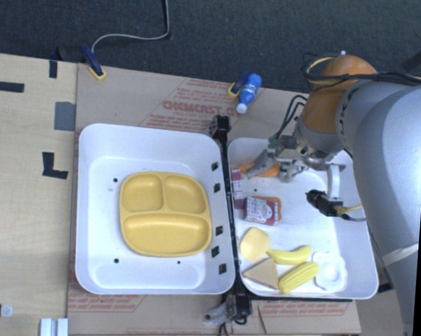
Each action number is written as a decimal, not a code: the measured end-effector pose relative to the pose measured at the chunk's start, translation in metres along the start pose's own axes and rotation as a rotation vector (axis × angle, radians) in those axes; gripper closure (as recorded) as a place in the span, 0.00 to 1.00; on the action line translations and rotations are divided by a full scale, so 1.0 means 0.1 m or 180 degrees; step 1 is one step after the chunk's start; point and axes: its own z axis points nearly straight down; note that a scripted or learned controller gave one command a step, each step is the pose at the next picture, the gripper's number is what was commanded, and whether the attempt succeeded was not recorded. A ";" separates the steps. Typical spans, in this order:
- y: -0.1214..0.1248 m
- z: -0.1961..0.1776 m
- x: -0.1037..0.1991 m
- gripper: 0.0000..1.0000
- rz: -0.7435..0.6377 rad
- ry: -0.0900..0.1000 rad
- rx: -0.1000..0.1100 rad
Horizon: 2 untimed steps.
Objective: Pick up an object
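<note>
Basically nothing's lifted yet: gripper [272, 163] sits low in the right bin [354, 280] w/ its tip at an orange carrot-like toy [259, 170] (grip can't be judged). Grab and lift remain.

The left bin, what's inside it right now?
Inside the left bin lies one yellow divided plate, with three bare compartments. Whatever may lie under the plate is covered.
</note>
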 end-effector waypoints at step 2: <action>-0.02 -0.09 -0.01 0.00 -0.0003 -0.0007 0.0026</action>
